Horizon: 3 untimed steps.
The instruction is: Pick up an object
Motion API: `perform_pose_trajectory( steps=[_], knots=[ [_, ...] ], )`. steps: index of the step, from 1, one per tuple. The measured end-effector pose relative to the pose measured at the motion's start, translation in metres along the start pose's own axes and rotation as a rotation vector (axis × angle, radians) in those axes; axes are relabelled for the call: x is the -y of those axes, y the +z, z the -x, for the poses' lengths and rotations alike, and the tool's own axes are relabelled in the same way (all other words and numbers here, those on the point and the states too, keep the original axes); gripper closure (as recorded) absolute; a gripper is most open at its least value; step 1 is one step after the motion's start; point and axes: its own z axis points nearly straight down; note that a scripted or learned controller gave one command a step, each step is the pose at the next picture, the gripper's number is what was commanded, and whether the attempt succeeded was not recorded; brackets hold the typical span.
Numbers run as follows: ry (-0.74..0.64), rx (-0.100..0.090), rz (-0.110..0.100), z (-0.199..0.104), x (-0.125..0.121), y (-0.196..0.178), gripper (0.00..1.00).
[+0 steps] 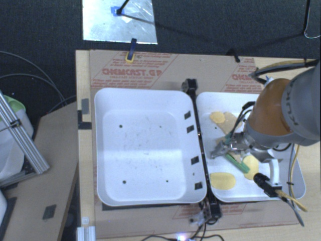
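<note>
Dark carpet surrounds the cardboard-topped counter [165, 67] carrying two white bins; a foil sheet [119, 14] lies beyond. In the right bin [210, 102], the pincer [223, 148] hangs low, whether clenched or released I cannot tell. Just beside it lies a green marker [237, 163], long axis slanting toward the near right corner. Yellow pieces [222, 181] lie nearby.

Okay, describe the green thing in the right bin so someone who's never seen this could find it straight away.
Start at the right-hand shallow white bin, the one the grey arm reaches into. Just below the arm's hand, near the bin's middle, lies a slim green stick-like object, slanting down to the right. Its neighbours are flat, rounded yellow pieces; it alone is green and narrow.
</note>
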Motion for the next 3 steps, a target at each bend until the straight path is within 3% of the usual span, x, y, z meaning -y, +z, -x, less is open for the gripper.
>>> perform_pose_trajectory(
  steps=[1,2,3],
  knots=[
    [-0.004,0.001,0.008,-0.001,-0.004,-0.014,1.0],
    [-0.018,-0.003,0.019,-0.115,-0.051,-0.11,1.0],
    [-0.006,0.0,0.006,-0.113,-0.004,-0.147,1.0]
  ],
)
